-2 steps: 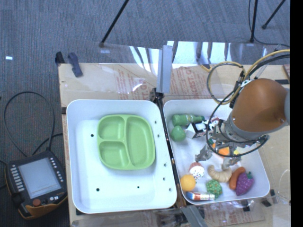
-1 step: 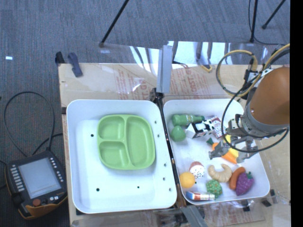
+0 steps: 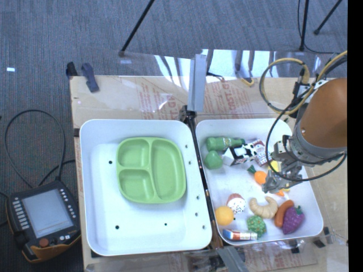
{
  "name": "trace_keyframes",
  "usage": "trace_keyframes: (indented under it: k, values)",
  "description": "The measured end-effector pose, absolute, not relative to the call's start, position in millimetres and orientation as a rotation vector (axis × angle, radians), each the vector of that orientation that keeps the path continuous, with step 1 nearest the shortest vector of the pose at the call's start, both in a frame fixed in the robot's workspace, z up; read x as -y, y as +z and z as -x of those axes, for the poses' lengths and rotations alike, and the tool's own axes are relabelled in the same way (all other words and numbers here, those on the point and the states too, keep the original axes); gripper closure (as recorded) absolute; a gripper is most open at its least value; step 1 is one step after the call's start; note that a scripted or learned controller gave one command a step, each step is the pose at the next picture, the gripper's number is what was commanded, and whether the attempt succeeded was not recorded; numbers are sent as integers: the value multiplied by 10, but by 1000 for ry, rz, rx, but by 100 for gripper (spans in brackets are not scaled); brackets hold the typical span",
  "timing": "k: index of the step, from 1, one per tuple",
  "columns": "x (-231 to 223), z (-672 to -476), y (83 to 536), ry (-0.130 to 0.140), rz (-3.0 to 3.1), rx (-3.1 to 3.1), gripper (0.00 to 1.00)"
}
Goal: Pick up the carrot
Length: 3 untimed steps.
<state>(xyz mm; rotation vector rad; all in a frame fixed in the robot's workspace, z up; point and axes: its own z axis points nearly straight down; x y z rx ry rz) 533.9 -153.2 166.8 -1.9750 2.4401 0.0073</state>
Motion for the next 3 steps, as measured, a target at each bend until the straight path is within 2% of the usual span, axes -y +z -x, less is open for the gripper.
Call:
trace_keyframes:
  k: [1, 2, 3]
  values:
    - [1512, -5346, 1757, 14, 1967, -2443, 100]
    - [1246, -5255, 1968, 7, 1725, -2625, 100]
    - [1546, -4763, 2062, 6, 1328, -2848, 100]
